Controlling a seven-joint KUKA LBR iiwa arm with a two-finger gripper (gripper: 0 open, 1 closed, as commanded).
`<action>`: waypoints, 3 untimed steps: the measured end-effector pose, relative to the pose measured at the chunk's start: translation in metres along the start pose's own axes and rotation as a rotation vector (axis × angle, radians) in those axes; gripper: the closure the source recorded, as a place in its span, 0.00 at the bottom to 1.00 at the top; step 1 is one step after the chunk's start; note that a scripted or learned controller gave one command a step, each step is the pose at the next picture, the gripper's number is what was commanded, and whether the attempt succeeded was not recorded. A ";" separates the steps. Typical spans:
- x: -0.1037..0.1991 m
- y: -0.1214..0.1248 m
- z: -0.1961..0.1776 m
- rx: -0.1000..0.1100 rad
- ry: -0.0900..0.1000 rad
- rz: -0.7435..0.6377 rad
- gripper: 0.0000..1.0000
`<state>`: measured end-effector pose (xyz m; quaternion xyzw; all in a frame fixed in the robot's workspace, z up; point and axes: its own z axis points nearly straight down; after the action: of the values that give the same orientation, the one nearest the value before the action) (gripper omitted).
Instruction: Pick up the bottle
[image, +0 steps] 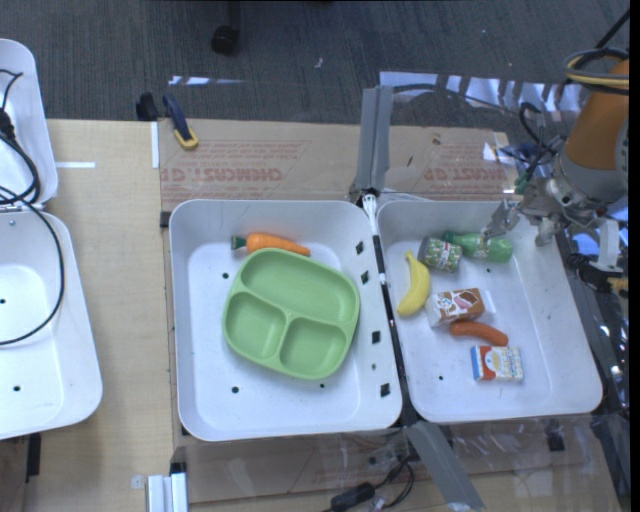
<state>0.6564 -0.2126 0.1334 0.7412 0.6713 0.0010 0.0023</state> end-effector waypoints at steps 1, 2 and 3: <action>0.007 0.010 0.026 -0.013 0.010 0.027 0.00; 0.006 0.011 0.026 -0.012 0.011 0.024 0.00; 0.004 0.013 0.014 -0.026 0.001 0.019 1.00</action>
<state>0.6703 -0.2097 0.1190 0.7476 0.6640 0.0101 0.0116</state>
